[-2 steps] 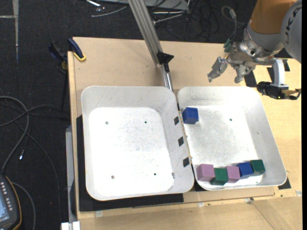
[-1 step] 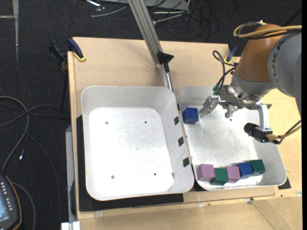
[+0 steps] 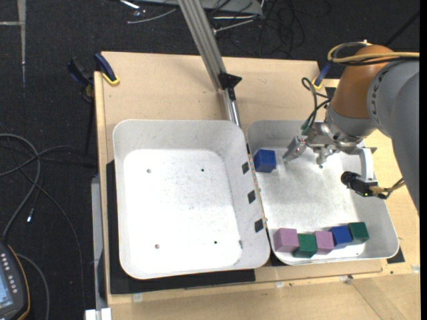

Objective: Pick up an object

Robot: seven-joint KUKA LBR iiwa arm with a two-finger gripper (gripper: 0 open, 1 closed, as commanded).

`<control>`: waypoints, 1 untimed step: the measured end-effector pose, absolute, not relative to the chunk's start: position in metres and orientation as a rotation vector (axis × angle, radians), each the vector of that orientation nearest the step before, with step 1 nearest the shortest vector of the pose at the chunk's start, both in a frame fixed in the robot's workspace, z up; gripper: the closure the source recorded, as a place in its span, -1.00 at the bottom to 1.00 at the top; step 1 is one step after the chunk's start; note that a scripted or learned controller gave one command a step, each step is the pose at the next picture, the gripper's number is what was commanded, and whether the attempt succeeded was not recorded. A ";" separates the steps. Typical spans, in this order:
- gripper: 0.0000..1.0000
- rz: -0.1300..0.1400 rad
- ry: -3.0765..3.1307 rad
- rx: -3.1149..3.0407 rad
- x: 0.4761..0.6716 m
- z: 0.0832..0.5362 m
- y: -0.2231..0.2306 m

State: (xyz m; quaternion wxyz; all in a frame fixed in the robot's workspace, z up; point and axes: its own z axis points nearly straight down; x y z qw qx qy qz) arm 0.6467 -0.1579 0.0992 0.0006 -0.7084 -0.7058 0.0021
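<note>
A blue cube point(image 3: 265, 160) sits alone near the back left corner of the right bin point(image 3: 320, 192). Along that bin's front wall lies a row of several cubes: a purple one point(image 3: 286, 239), a green one point(image 3: 307, 244), another purple point(image 3: 324, 240), a blue one point(image 3: 341, 235) and a green one point(image 3: 359, 231). My gripper point(image 3: 307, 155) hangs over the back of the right bin, just right of the lone blue cube and apart from it. It is open, its fingers spread, with nothing between them.
The left bin point(image 3: 133, 179) lies beside the right one, sharing a raised middle rim. A slanted metal pole point(image 3: 203, 35) stands behind the bins. A black part on the arm point(image 3: 357, 182) juts out over the right bin's right side.
</note>
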 end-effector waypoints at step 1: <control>-1.00 0.006 -2.214 -2.220 0.571 0.094 -0.141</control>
